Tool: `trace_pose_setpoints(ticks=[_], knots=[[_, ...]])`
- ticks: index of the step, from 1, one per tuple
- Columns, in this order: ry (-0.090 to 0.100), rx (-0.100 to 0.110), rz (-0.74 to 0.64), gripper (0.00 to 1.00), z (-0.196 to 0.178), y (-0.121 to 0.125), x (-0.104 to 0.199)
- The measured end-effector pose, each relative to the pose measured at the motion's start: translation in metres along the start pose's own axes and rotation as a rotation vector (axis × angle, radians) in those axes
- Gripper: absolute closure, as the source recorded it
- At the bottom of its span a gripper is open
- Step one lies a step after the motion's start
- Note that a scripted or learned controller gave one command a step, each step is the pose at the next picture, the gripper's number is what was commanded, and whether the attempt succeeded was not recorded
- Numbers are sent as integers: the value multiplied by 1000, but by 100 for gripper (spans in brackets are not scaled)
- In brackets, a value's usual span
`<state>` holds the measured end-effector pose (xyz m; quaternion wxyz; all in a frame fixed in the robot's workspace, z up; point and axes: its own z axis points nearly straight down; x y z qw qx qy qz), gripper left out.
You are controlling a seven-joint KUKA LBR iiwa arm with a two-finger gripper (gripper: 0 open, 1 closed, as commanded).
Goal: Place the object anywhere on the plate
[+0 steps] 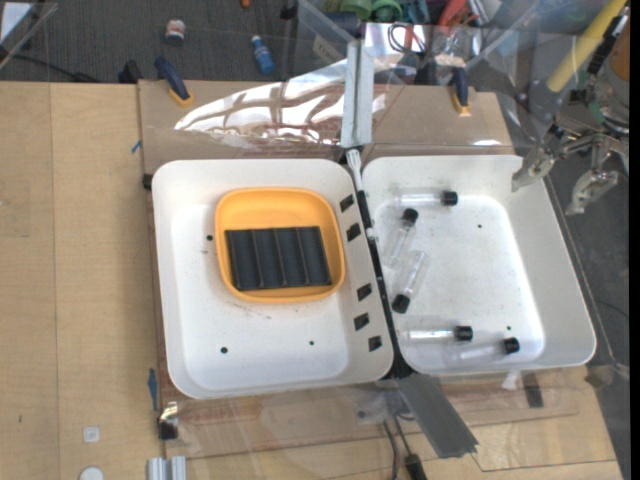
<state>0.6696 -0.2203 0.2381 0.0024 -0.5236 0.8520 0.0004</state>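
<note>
No tube [427, 200] is being held; gripper [590, 183] state cannot be told. One tube should be pinched mid-body, then lowered onto the plate [278, 205].

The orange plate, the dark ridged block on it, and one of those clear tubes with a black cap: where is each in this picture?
Orange plate [228, 213]: camera view, on its bare upper-left rim.
Dark ridged block [278, 258]: camera view, on the middle of its top face.
Clear tube with black cap [428, 199]: camera view, on the clear body near its cap, in the right bin.
</note>
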Motion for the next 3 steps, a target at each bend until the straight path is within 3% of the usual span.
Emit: trace_pose_setpoints(ticks=[2, 3], knots=[[0, 3, -264, 0, -1, 0, 0], [0, 1, -327, 0, 2, 0, 0]])
